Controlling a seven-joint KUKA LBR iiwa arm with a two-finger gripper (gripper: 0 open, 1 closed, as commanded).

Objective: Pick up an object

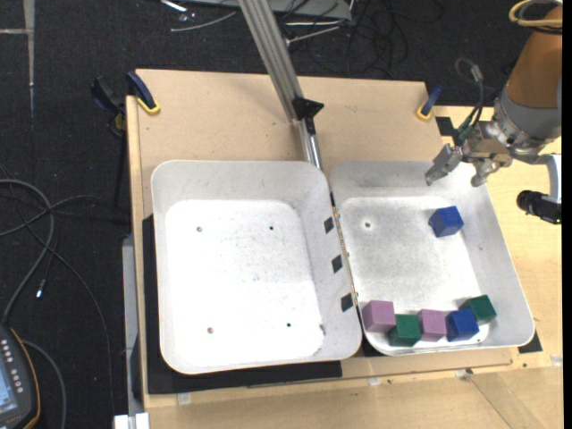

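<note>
Two shallow white bins lie side by side on a tan bench. The left bin shows a bare, speckled floor with a few small dark dots. The right bin holds six small blocks. A lone blue block sits in the far half of the bin, well apart from the others. The remaining five cluster along the near rim: a purple block, a green block, a second purple block, a second blue block and a dark green block, each touching or just beside its neighbour. The gripper hangs over the far right corner of the right bin, its two fingers spread apart with nothing between them, above and beyond the lone blue block and not touching it. The arm is cut off at the right edge, so only its orange band and grey wrist are visible. A slanted metal pole crosses the bench top toward the gap between the bins. Black clips along the seam between the bins are too small to make out.
</note>
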